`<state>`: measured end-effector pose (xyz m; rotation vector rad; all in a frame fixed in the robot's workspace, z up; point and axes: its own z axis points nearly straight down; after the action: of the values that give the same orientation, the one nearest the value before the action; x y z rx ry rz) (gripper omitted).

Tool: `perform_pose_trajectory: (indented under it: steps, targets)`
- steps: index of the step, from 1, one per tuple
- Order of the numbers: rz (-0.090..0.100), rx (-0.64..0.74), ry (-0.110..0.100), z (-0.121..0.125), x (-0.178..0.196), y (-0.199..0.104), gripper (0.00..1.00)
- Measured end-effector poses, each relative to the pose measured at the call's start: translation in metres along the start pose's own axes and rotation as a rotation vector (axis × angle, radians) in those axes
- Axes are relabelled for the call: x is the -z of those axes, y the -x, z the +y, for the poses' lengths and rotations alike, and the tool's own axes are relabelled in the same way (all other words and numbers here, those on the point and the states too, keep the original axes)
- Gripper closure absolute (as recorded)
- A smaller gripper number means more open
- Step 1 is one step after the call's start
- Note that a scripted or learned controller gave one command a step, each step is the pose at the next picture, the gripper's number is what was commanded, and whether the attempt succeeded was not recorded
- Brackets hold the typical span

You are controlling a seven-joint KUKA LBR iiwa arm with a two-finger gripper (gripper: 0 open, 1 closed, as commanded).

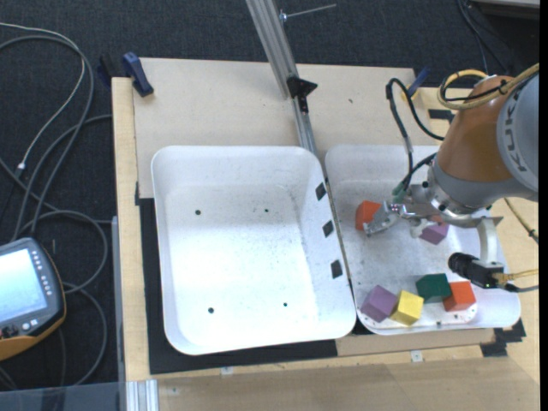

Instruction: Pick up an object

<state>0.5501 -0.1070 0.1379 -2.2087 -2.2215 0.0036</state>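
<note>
Well to the gripper's left, past dark carpet strewn with cables, a handheld screen (21, 294) lies on the floor beside the desk (223, 101), whose pale board carries a left bin (240, 247) and a right bin (377, 165) with a metal rail (274, 45) slanting above them. The gripper (383, 221) sits low in the right bin with an orange block (368, 213) touching its fingers; whether it clasps it I cannot tell. Right of it lies a small purple block (435, 233), and below, near the rim, purple (378, 301), yellow (408, 307), green (432, 286) and orange (461, 295) cubes.

A tan bench (223, 101) stands on dark carpet (128, 11); cables (51, 144) and a pendant (26, 294) lie far left of the pincer.
</note>
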Motion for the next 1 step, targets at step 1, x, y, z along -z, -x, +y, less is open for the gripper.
perform_pose_trajectory:
  steps: [1]
  targets:
    - [-0.004,-0.001,0.011,0.1069,-0.0363,-0.0234,0.00]
